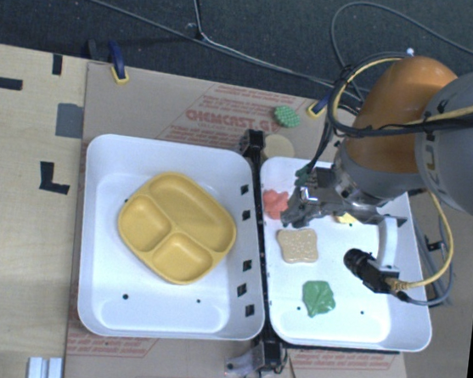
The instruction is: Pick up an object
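Observation:
The right bin [390,331] holds a tan toast-shaped piece [299,246], a green leafy piece [318,297] and a salmon-pink piece [275,202] by its left wall. A bit of yellow [346,219] peeks out from under the arm. My gripper [300,211] hangs over the upper left part of this bin, just above the tan piece and right of the pink one. I see nothing held in it.
A yellow divided plate [177,226] lies in the left bin [95,295]. A small green studded piece [286,115] sits on the cardboard behind the bins. The arm's body [399,118] and cables [432,268] cover the right bin's far right side.

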Available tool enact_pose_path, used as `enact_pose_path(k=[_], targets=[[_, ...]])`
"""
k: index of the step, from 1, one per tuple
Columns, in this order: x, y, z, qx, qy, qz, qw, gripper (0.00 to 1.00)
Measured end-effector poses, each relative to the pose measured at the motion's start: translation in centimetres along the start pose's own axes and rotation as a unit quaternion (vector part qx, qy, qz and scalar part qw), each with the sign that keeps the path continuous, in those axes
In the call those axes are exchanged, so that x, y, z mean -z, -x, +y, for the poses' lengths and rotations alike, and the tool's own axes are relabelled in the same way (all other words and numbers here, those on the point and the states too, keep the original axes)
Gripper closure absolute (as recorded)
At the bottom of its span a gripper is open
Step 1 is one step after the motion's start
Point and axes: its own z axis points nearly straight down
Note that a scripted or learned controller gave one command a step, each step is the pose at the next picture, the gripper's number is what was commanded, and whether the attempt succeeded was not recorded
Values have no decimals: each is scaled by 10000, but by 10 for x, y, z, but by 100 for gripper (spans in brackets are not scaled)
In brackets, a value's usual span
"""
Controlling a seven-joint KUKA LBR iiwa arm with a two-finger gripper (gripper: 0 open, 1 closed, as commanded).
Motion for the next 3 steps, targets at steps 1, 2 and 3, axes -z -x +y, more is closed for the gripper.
enact_pose_path(k=[1, 2, 3], targets=[[-4, -55, 6, 5, 6, -1, 10000, 100], [-9, -108, 8, 2, 6, -3, 10000, 100], [-9, -105, 8, -16, 4, -7, 10000, 0]])
